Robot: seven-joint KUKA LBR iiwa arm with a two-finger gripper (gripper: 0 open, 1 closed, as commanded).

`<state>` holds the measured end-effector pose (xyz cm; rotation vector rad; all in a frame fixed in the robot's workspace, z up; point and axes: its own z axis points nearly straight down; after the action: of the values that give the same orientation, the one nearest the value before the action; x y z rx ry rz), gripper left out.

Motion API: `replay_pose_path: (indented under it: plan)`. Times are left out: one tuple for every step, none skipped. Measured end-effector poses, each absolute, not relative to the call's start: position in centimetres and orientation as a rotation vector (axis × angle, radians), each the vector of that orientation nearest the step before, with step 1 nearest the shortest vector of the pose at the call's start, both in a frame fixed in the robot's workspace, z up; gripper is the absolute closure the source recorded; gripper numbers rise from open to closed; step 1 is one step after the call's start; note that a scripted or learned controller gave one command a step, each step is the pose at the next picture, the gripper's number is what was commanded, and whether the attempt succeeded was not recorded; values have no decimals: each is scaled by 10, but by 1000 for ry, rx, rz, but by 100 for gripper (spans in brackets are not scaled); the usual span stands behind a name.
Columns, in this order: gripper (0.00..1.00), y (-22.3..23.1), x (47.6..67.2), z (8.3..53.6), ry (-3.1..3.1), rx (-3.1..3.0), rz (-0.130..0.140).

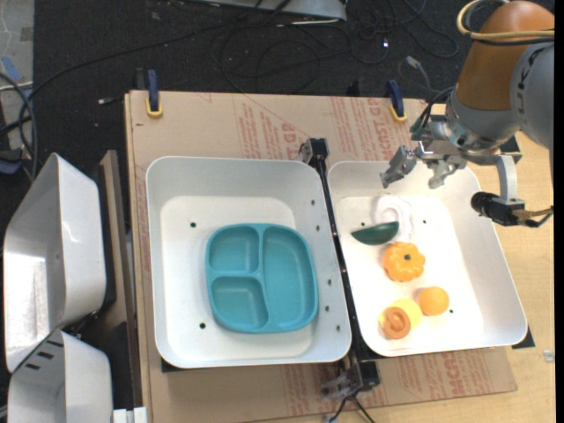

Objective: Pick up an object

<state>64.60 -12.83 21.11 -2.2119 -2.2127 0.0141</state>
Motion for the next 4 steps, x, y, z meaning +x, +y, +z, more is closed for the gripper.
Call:
replay_pose_path:
  plan:
    - [0,-128,648,218,-2221,-2216,4]
    - [0,-127,654,152,-2220,-2212,8]
    - [0,-126,653,94,-2218,-2214,8]
    - [100,-126,654,105,-2221,-2214,6]
